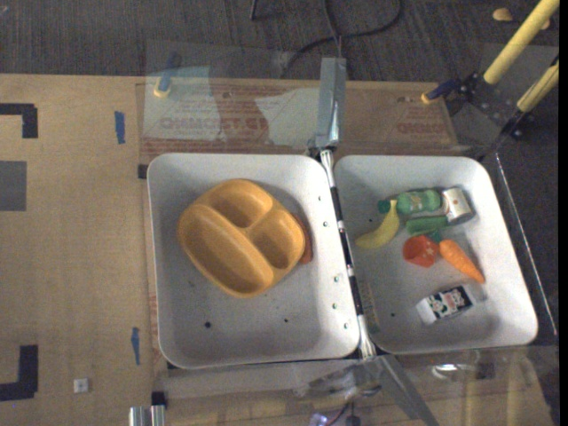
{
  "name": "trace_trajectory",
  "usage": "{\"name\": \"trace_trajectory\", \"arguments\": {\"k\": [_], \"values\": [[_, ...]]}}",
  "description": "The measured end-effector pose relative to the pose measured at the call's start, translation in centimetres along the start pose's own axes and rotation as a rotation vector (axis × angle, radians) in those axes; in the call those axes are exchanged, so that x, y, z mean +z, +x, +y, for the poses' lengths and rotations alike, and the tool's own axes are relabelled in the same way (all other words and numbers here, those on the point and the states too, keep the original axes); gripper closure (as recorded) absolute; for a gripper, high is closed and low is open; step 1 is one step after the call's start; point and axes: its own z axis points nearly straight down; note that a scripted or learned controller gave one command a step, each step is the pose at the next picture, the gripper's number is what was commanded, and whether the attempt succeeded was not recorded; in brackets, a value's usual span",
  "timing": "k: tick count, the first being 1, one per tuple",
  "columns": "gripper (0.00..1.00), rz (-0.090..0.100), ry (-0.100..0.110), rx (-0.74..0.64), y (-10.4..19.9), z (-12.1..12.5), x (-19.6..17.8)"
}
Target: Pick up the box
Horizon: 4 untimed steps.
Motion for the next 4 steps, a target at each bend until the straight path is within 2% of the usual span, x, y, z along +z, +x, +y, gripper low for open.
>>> {"name": "trace_trajectory", "arguments": {"k": [1, 2, 3, 4], "values": [[1.0, -0.004, -0.002, -0.002, 0.0, 0.2, -1.0], [1.0, 0.0, 0.001, 0.059, 0.9, 4.6, 0.0], [1.0, 0.003, 0.002, -0.277, -0.9, -0.3, 0.0], [1.0, 0.003, 0.002, -0.044, -1.4, 3.1, 2.1]]}}
